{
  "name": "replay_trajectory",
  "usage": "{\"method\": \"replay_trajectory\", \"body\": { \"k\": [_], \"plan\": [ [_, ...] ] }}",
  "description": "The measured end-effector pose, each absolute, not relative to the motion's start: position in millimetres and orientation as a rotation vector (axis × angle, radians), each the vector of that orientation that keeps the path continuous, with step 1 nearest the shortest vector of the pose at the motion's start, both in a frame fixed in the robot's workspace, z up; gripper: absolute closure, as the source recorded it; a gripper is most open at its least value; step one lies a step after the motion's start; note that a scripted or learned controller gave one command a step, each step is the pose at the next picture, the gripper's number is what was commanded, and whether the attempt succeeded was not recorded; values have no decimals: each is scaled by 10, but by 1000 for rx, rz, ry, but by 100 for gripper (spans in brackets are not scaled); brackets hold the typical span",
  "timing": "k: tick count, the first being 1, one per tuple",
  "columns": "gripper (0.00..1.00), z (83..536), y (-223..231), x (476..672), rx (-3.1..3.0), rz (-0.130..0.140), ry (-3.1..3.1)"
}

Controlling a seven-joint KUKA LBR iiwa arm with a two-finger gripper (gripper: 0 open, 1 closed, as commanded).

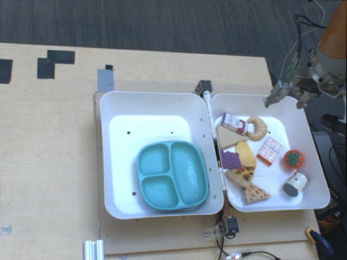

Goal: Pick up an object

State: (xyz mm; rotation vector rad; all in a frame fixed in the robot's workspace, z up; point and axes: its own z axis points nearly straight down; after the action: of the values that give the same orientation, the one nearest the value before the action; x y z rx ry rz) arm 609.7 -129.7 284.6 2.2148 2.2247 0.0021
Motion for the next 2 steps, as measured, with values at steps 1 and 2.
{"method": "replay_trajectory", "body": {
  "k": [1, 2],
  "plan": [
    [0, 1371, -1171, 6051, 2220, 0, 2225],
    [0, 900, -1147, 6123, 2215, 11, 2221]
  ]
}}
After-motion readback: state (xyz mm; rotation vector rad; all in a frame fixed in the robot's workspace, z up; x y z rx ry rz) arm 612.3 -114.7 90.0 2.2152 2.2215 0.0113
